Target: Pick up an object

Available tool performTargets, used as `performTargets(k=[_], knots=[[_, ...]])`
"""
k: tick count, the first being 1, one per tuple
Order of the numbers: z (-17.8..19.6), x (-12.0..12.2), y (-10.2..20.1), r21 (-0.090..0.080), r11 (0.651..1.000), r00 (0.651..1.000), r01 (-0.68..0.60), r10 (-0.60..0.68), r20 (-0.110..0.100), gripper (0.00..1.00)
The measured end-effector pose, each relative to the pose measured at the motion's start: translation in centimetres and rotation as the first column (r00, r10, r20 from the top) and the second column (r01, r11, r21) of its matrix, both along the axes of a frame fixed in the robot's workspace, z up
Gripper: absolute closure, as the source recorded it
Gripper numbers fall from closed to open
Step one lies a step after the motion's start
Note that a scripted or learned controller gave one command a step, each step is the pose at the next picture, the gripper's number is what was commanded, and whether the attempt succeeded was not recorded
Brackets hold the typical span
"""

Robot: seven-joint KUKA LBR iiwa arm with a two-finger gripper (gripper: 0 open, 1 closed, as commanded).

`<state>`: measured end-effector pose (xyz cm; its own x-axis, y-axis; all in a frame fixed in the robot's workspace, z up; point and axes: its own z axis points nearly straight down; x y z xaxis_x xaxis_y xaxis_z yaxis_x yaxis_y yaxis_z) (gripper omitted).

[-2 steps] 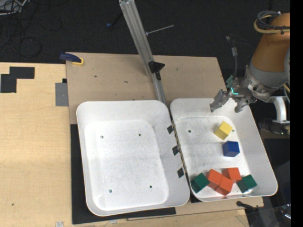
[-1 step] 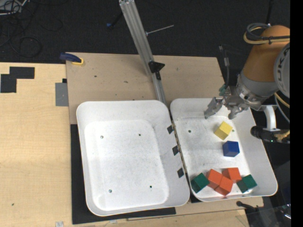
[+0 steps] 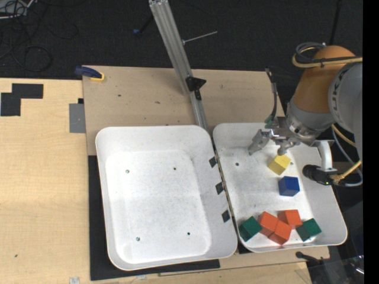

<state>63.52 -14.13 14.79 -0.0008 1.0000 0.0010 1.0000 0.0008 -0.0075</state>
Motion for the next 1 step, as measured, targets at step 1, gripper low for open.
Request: performTargets(k=[1], knots=[[-5.34, -0.07, 0.15, 0.0, 1.0, 1.0, 0.0, 0.0, 0.001, 0.0]])
